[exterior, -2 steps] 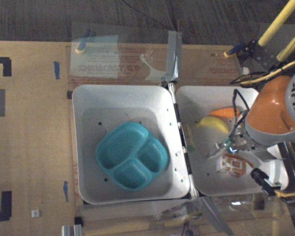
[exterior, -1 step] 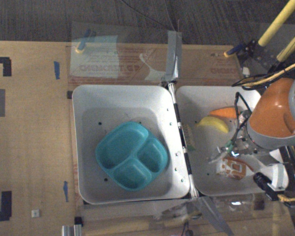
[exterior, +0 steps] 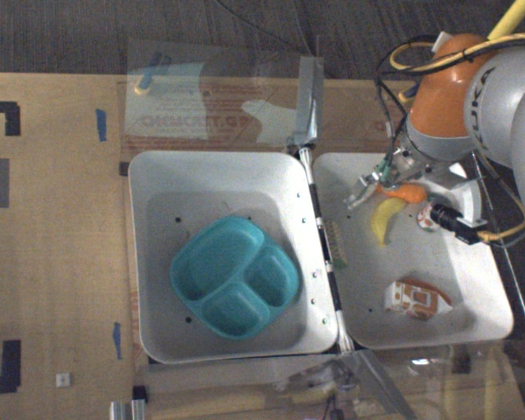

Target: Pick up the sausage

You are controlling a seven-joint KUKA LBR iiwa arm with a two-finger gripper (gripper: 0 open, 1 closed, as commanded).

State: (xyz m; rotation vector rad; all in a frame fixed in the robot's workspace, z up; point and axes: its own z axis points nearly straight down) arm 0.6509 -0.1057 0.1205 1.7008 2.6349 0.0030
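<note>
Arm: grey, orange band (exterior: 444, 86) above the wrist, reaching over the far part of the right bin (exterior: 486, 322).
Gripper (exterior: 372, 186): low over the right bin's far left area; open or closed cannot be told (too small and dark).
Sausage: cannot be picked out with certainty.
Right bin contents: orange piece (exterior: 408, 194) just beside the gripper, yellow banana (exterior: 382, 221) touching it, brown-and-white item (exterior: 417, 298) nearer the camera.
Left bin (exterior: 149, 234): teal divided tray (exterior: 234, 276), three compartments.

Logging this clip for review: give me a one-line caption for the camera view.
KUKA arm's gripper hovers in the right bin near a banana; a teal divided plate sits in the left bin.
</note>
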